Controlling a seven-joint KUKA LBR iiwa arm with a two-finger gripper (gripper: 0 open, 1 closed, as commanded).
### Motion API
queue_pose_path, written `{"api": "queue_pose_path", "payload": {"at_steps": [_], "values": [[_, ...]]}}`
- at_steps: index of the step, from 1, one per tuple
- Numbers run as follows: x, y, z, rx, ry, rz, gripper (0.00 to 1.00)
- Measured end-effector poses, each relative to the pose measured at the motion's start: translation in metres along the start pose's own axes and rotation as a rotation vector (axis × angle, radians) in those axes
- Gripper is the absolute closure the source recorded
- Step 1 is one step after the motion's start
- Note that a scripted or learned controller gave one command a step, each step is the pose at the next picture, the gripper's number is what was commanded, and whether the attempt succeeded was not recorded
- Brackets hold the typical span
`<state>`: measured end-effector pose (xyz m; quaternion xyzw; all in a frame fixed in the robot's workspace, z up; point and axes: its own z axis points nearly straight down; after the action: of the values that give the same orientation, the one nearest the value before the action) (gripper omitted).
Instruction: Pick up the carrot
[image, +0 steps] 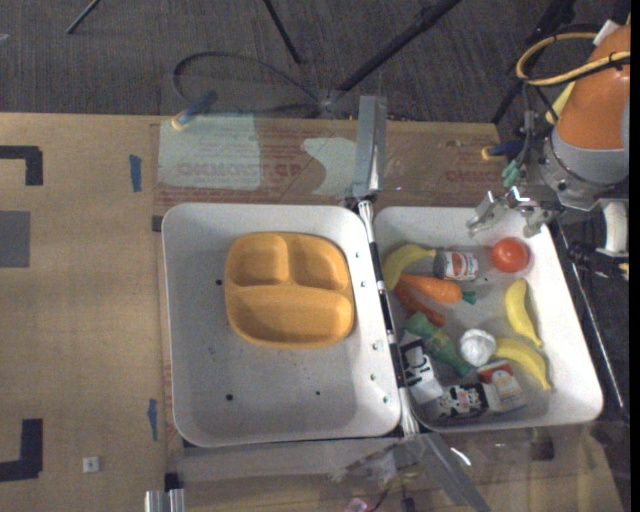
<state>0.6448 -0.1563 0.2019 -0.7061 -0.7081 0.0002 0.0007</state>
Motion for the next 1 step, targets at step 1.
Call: {"api": "queue_pose_path", "payload": {"at_steps": [1], "values": [[0.0000,0.0000,0.0000,0.000,0.000,0.000,0.00]]}}
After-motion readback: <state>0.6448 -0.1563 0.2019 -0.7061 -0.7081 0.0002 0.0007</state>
